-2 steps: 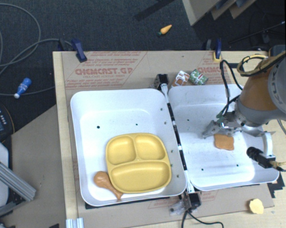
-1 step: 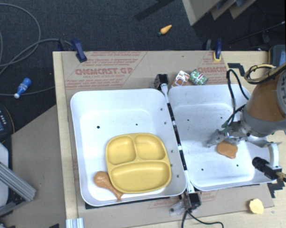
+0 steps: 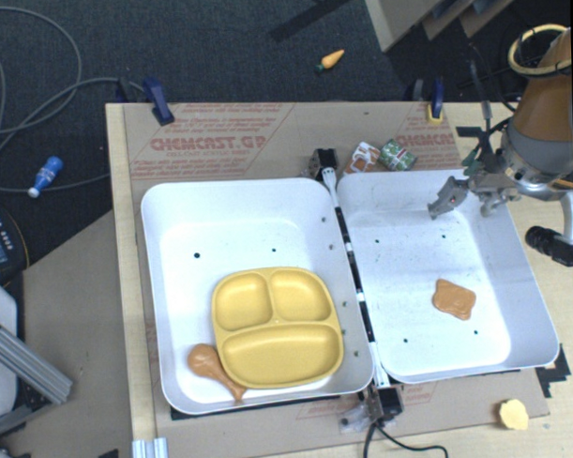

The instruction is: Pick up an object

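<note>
— Gripper [image 3: 468,194], where is it?
— At two o'clock in the right bin [image 3: 513,262], above the white floor. Its two fingers [image 3: 443,200] stand apart, with nothing between them.
— And the things to pick?
— A brown piece of food [image 3: 454,299] lies at five o'clock from the gripper, well apart. In the left bin [image 3: 166,265], a yellow divided plate [image 3: 275,326] has a drumstick [image 3: 212,366] touching its edge at eight o'clock.

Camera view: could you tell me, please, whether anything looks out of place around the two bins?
Yes. A small yellow chunk lies on the bench outside the right white bin, an orange piece and a blue bottle lie on the dark floor, and crumpled wrappers sit behind the bins.
</note>
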Tool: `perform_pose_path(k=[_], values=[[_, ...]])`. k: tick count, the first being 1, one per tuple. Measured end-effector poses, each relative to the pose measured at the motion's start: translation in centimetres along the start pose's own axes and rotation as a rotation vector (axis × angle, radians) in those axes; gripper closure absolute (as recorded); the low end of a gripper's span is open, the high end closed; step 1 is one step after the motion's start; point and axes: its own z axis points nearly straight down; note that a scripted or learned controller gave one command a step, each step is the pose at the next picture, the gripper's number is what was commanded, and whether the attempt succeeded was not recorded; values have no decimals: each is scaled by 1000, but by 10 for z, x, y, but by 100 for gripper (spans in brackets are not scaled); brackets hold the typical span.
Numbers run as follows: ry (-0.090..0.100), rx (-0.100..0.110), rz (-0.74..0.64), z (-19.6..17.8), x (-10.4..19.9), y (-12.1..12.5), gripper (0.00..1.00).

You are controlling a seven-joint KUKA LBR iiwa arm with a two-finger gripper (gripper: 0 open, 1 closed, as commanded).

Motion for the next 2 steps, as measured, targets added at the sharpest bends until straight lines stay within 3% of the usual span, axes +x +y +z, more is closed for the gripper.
perform_pose_path(k=[1, 2], values=[[9, 29, 10, 92, -29, -75, 0], [10, 24, 6, 93, 24, -144, 0]])
